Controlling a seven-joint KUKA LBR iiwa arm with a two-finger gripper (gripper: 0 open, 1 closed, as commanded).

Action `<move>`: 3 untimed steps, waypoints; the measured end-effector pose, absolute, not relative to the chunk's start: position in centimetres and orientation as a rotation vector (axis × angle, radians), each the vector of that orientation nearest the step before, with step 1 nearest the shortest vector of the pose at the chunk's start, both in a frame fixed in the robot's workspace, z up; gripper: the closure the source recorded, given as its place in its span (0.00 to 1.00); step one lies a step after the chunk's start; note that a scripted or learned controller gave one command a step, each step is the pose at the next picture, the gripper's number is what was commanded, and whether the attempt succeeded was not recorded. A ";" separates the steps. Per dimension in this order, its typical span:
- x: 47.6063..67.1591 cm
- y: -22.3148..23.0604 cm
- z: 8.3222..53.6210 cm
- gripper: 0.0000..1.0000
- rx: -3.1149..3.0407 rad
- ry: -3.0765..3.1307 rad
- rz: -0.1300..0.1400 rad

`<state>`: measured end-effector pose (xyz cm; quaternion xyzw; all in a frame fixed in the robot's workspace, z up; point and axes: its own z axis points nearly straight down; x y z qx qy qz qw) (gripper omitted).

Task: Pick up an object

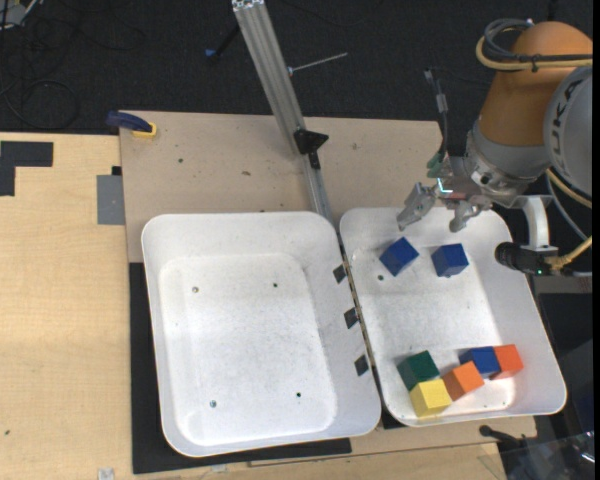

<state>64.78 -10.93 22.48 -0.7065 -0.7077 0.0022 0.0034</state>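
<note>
My gripper (439,213) hangs over the far end of the right bin (525,358), its two grey fingers spread apart with nothing between them. Just below it lie two blue cubes, one (399,256) to the left and one (450,260) to the right. At the bin's near end sits a cluster: a dark green cube (417,369), a yellow cube (430,396), an orange cube (467,378), a small blue cube (483,361) and a second orange cube (508,359).
The left bin (180,238) lies beside the right one, joined by black clips along the shared rim. A slanted aluminium rail (276,83) rises behind the bins. Wooden bench surface extends to the left.
</note>
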 end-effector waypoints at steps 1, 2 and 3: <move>64.9 -10.9 22.8 0.00 -2.216 -2.223 0.003; 64.0 -10.2 16.9 0.00 -2.215 -2.217 0.009; 63.2 -10.7 10.8 0.00 -2.216 -2.215 0.010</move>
